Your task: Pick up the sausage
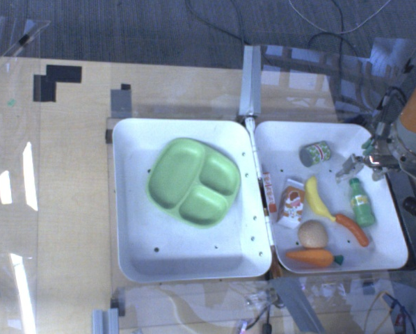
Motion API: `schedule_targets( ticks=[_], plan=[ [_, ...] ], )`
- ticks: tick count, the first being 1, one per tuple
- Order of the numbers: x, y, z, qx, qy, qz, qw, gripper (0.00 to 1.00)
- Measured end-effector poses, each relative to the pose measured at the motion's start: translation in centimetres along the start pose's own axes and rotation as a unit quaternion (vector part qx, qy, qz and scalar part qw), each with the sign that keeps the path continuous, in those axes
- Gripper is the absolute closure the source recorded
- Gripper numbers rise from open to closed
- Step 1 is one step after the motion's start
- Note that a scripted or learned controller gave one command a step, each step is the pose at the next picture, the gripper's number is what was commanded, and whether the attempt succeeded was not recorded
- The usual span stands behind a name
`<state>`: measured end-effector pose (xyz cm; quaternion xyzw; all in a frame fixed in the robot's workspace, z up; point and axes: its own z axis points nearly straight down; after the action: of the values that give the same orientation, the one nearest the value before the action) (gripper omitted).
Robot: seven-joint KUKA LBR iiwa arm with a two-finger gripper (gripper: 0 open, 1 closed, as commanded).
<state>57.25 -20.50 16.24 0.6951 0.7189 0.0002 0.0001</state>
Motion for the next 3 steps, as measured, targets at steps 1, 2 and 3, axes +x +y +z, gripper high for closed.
schedule_targets(
  ticks=[1, 2, 3],
  plan=[
    [0.6, -7.5, 7.1, -0.001, 0.001, 0.064, 0.9979, 0.0],
    [2.1, -7.9, 7.3, -0.009, -0.004, -0.057, 0.9983, 0.0],
    [2.3, -7.6, 6.4, -0.01, -0.003, -0.058, 0.9983, 1.0]
  ],
)
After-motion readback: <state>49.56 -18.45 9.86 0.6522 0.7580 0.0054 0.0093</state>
